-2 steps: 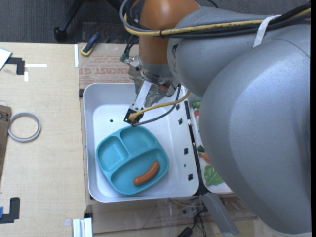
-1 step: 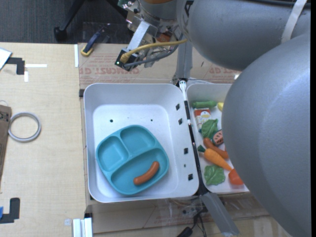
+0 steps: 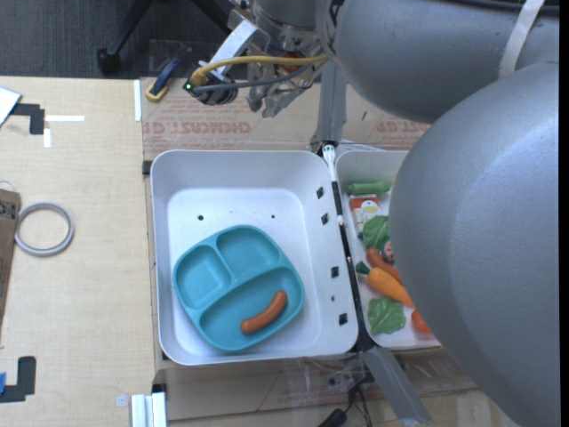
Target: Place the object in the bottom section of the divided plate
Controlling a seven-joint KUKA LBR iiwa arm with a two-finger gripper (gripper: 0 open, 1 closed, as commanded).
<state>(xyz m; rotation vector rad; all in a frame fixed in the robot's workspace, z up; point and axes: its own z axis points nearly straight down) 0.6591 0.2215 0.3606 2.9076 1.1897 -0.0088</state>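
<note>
A teal divided plate lies in the left white bin, toward its near left corner. An orange-brown sausage rests in the plate's large near section, lying at a slant. My gripper hangs high above the far rim of the left bin, well away from the plate, with nothing visible between its fingers. The grey arm fills the upper right and covers much of the right bin.
The right bin holds toy food: a carrot, green leafy pieces and a green bean. A tape roll lies on the wooden bench at left. A yellow cable loops beside the gripper.
</note>
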